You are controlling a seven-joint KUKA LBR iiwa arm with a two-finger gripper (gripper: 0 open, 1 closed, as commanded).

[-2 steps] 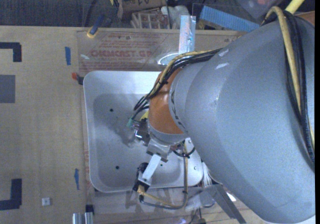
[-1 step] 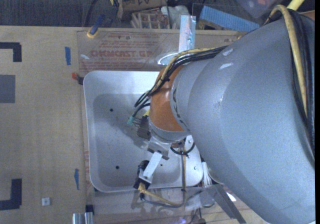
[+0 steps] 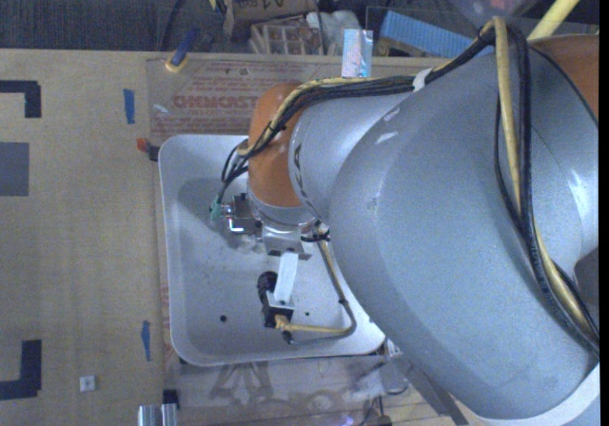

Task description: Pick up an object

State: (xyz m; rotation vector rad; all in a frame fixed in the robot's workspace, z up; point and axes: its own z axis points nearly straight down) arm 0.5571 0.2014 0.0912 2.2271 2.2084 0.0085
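Your pale wooden surface (image 3: pixel 76 272), a white bin (image 3: pixel 190 262) and the arm (image 3: pixel 428 224) over it.
At left were blue tape marks (image 3: pixel 128 106). On the bin floor lay a dark speck (image 3: pixel 223 319), too small to name. The claw (image 3: pixel 271 239) hung low mid-bin, probably to reach an object hidden beneath it. You couldn't tell whether the claw was apart or together.

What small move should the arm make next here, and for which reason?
Probably a short lift straight up. The wrist hangs over the middle of the white bin and hides the floor under it, so I cannot tell whether anything is caught. A lift would show that.
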